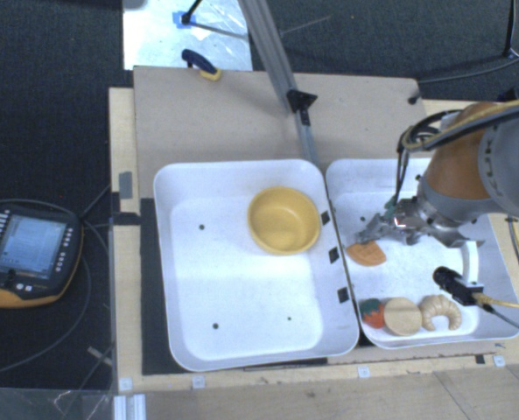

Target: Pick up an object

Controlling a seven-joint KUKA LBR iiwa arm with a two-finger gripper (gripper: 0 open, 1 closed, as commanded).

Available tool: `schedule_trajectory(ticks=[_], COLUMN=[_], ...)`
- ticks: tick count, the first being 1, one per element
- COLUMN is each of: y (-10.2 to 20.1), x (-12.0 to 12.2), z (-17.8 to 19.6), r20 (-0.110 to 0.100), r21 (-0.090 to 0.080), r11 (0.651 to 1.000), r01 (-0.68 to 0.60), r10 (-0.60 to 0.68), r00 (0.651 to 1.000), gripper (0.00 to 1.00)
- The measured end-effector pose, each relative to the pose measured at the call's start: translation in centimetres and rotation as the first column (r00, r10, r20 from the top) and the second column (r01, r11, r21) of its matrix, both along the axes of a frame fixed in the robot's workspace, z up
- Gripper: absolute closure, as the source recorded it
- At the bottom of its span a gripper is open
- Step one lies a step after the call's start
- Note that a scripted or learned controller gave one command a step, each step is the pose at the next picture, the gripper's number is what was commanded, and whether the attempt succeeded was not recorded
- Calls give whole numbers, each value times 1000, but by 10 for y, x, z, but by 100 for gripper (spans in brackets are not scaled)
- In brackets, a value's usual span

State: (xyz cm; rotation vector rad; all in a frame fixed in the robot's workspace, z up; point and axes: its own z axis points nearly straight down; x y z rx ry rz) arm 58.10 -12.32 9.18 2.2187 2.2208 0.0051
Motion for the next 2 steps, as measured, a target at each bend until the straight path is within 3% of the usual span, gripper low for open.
schedule_trajectory(ticks=[1, 2], y=[0, -1], x=[2, 11], z=[13, 72], r20=[5, 2], r21=[-1, -1], r11=[1000, 1000], r01=[0, 0], r10=[0, 0], r00=[1000, 1000], gripper=[100, 100])
